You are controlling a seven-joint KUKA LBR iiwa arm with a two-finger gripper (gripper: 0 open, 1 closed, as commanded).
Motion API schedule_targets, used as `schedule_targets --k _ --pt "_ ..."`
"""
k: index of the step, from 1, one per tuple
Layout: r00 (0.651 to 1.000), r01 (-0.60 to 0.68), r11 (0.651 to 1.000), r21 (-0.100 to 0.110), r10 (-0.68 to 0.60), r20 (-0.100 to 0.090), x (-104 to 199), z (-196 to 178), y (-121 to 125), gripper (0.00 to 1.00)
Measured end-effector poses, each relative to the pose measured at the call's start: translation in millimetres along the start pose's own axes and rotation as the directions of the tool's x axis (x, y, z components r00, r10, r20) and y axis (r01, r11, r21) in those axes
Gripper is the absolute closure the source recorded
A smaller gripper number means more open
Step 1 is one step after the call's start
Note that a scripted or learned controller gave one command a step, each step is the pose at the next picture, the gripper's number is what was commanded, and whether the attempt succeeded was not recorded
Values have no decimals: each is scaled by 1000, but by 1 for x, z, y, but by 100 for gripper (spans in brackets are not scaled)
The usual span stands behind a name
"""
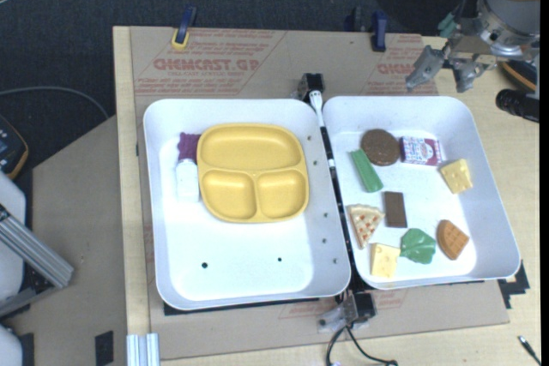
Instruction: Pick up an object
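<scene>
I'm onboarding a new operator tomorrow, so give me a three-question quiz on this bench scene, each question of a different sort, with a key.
1. True or false: the yellow divided tray lies in the right bin.
2. Multiple choice: what lies directly beside the brown round cookie, on its right in the camera view? A) the pizza slice B) the purple-and-white packet C) the green leaf piece
3. Fill in: the gripper hovers above the bench beyond the far edge of the ____ bin.

Key: 1. False, it lies in the left bin. 2. B. 3. right.
</scene>
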State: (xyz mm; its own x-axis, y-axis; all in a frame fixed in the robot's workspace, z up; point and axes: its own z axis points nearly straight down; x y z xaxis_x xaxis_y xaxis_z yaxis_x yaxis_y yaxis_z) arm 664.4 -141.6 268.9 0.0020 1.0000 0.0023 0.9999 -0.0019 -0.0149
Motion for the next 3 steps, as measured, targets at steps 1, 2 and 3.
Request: schedule_targets --k 1,2,3 --pt "1000 2 1000 -14 -2 2 0 -9 2 0" --pt "1000 2 1000 -8 -2 1 4 54 -1 0" --pt "1000 4 1000 -10 -4 2 8 97 0 0"
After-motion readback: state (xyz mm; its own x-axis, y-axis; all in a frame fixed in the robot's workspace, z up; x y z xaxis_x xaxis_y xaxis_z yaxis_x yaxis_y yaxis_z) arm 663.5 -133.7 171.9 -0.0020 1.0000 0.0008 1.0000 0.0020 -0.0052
